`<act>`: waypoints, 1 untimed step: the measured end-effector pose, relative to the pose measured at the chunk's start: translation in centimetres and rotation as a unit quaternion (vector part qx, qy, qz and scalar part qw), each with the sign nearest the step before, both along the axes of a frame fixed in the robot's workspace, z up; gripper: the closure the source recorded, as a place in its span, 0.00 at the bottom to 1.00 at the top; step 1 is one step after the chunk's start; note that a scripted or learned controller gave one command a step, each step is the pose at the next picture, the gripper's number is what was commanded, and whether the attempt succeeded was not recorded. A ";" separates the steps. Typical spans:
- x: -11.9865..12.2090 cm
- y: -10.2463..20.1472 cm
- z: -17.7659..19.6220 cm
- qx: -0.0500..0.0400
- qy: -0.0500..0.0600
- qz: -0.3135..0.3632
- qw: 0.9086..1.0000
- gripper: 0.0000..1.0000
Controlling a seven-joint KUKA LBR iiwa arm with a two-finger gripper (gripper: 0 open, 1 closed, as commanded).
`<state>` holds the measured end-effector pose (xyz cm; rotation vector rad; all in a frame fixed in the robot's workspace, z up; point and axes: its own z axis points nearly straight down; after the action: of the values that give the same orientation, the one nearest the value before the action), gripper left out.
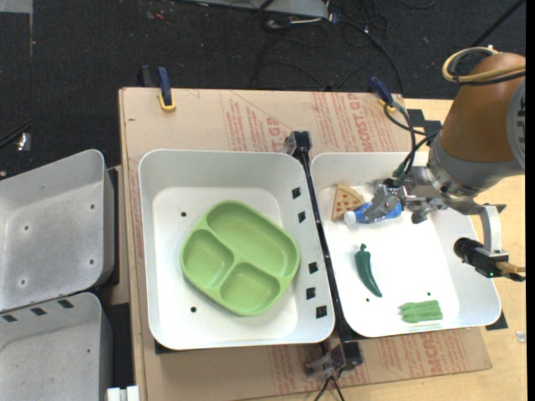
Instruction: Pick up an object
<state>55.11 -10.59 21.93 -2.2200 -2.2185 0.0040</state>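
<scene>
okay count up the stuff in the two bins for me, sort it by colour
Green: 3, plate, pepper, flat leafy piece
Tan: 1, waffle wedge
Blue: 1, small thing at the gripper
Total: 5

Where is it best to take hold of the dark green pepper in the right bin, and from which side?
Probably across the thick middle of the green pepper, coming straight down from above. It lies flat and alone on the right bin floor, long and narrow, so closing across its short width should fit best.
</scene>
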 end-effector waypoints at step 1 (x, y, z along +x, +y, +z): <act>-0.2 0.9 -4.8 0.000 0.000 0.000 1.000 0.00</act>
<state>54.91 -9.67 17.10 -2.2196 -2.2174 0.0044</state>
